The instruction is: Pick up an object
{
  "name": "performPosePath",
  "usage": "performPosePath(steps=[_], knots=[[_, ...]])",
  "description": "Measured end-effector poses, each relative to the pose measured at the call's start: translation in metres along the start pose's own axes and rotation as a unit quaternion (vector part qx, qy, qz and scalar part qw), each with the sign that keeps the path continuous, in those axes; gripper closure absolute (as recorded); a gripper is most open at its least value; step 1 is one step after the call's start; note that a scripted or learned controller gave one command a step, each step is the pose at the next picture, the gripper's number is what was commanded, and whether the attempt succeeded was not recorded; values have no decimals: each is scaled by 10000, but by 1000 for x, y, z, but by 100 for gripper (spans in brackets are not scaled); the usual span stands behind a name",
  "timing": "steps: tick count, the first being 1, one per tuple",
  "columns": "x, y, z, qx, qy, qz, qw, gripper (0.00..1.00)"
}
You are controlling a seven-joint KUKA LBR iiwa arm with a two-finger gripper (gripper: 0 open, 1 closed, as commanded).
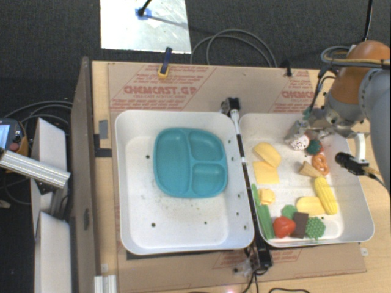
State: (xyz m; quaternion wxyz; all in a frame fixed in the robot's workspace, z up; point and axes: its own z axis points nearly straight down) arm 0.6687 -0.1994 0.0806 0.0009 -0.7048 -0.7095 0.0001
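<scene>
From where I stood, the arm (360,78) had reached in over the far corner of the right bin (360,224), and its gripper (303,134) sat low among the toy food there, right at a small white piece with dark spots (299,143) and a green bit (313,146) just beside it. Whether the claw was open, closed or gripping anything, I could not tell; the wrist hid it. Everything worth picking lay in that bin: pale yellow wedges (267,154), an orange pretzel-like piece (320,162), a corn cob (325,195), a red tomato (283,226) and a green broccoli-like piece (314,226). The left bin (131,224) held a teal divided tray (190,163). The risk looked plain to me: the pieces near the claw were small and crowded, so it could nudge the white one aside, or catch two at once and drop both on the lift. So near the bin's back wall, a low descent might also jam against the rim.
</scene>
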Motion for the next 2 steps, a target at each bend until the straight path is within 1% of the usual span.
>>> performPosePath(steps=[1, 2], knots=[[-2, 2, -16, -39, -23, -7, 10000, 100], [74, 3, -76, -46, 1, -22, 10000, 100]])
